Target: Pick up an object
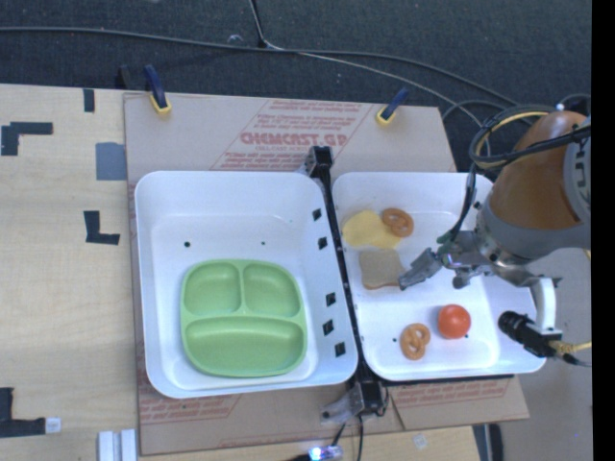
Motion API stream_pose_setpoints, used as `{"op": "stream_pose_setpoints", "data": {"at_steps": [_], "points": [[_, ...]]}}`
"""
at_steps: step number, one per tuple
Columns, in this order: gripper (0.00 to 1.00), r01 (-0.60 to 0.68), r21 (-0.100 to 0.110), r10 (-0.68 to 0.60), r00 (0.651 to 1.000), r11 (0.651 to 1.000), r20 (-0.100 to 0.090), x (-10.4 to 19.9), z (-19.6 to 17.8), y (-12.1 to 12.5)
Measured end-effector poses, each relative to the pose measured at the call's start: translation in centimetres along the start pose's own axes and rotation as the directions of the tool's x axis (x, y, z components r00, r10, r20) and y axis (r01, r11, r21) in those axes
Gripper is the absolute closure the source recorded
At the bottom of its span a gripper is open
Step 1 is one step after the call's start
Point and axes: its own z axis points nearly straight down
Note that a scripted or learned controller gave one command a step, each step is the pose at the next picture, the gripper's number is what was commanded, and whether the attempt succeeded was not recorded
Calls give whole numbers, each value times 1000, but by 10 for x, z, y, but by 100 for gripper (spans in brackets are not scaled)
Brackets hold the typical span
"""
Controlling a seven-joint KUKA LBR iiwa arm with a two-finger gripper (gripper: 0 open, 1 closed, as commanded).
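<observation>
Grey hand hovers in right bin, grip state unclear; toast just left, tomato below, pretzel further down.

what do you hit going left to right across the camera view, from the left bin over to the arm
green divided plate → black divider between the bins → yellow piece → pretzel at the front → red tomato → orange band on the arm
</observation>
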Motion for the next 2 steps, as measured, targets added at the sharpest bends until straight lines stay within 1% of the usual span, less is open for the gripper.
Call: {"op": "stream_pose_setpoints", "data": {"at_steps": [1,2], "points": [[0,-1,0,1,1000,1000,0,-4,52,8],[100,1,-3,-1,1000,1000,0,-3,40,9]]}}
